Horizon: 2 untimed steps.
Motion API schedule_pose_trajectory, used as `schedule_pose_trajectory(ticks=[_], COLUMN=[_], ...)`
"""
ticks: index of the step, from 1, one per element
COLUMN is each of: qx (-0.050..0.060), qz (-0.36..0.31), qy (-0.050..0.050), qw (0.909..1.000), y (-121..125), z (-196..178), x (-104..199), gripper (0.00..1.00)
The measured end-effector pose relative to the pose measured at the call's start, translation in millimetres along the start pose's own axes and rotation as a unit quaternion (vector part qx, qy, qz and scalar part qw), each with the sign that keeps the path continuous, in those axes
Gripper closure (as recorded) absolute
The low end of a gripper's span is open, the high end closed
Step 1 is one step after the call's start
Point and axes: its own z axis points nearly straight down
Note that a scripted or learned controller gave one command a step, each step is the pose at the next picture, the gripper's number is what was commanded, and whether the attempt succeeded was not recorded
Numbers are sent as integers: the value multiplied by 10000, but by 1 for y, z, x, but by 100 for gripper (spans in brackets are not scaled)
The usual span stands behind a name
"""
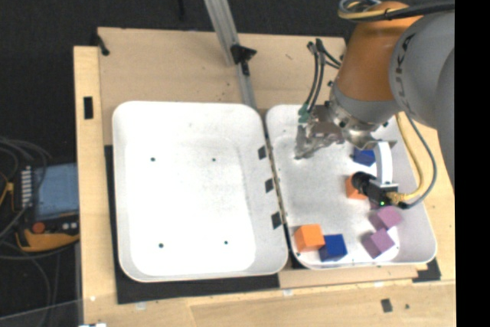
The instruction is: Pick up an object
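My gripper (306, 145) hangs over the upper left part of the right bin (329, 188), above bare white floor. I see nothing between its fingers. An orange block (309, 237) and a blue block (333, 247) lie side by side near the bin's front edge. Two purple blocks (380, 230) sit at the front right corner. A second blue block (364, 157) and a small orange block (357, 189) lie to the right of the gripper, partly hidden by the wrist and its cable.
The left bin (187, 188) lies beside the right one, with clips along the divider (269, 184). A slanted metal pole (218, 11) rises behind the bins. A black connector with a green light (375, 194) hangs over the right bin.
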Motion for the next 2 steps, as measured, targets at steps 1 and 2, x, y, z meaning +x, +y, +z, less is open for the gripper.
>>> schedule_pose_trajectory(ticks=[1,2], qx=[0,6], qz=[-3,-6], qy=[5,8], qw=[10000,10000], y=[-20,-25], z=[-3,-5], x=[53,96], gripper=[100,100])
